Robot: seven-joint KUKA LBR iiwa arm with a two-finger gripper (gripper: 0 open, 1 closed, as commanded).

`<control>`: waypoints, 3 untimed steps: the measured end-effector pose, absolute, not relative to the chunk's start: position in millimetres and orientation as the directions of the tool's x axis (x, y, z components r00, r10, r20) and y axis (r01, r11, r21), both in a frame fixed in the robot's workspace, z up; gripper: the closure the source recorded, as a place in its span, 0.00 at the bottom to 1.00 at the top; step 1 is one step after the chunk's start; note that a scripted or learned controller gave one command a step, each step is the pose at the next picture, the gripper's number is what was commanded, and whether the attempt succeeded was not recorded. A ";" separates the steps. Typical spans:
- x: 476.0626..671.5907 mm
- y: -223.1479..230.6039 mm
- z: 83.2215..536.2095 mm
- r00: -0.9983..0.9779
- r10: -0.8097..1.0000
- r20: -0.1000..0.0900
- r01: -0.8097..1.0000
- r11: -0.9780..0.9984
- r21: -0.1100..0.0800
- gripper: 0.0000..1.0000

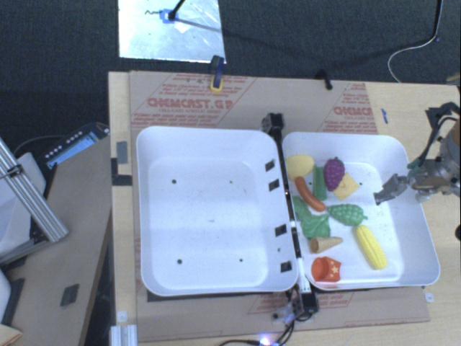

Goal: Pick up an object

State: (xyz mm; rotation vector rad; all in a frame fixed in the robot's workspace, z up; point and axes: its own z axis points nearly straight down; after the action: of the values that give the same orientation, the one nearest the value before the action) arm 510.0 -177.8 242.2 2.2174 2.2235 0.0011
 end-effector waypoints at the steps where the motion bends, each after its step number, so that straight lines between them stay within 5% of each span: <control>1: 513.5 -157.0 84.0 -0.004 1.000 0.005 1.000 0.004 -0.012 0.00; 2: 607.5 -118.6 85.6 -0.010 1.000 -0.001 1.000 0.010 0.010 0.00; 3: 636.7 -88.9 84.8 -0.002 1.000 -0.006 1.000 0.002 -0.012 0.00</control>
State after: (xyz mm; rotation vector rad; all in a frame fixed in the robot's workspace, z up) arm 636.7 -88.9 84.8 2.2225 2.2265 -0.0205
